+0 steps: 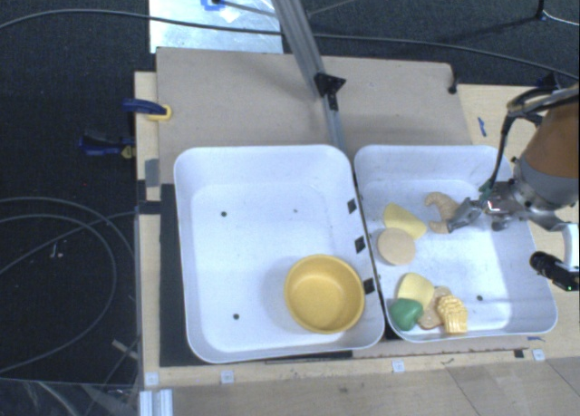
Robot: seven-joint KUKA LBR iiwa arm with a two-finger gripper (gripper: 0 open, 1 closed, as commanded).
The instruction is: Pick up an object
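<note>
While the gripper (pixel 464 217) hangs, fingers spread and empty, the tan curved piece (pixel 441 207) lies just beside at ten o'clock.

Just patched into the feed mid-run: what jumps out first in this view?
The yellow bowl stands out, sitting alone near the front right corner of the left bin. In the right bin, small food-like pieces cluster along its left side, among them a tan disc and a green piece. The end effector reaches in from the right, close to a tan curled piece.
</note>
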